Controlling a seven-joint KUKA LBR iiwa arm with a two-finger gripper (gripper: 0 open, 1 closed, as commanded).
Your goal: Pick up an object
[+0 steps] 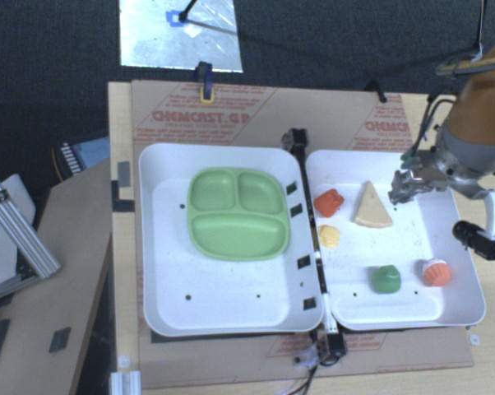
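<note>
Camera view shows me the gripper [401,189] above the right bin [461,303], just right of the wedge [372,207]; I cannot tell its state. Near the divider I see a red piece [328,202] and a yellow piece [330,236]; a green piece [386,279] and a cupcake [436,272] lie nearer the front. I see a green tray [237,214] in the left bin [173,303].

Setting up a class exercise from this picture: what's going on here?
A robot arm reaches in from the right, its gripper over the right bin beside a tan wedge. Nothing is visibly held. An orange-red piece, yellow piece, green piece and cupcake-like toy lie there. The left bin holds a green divided plate.
</note>
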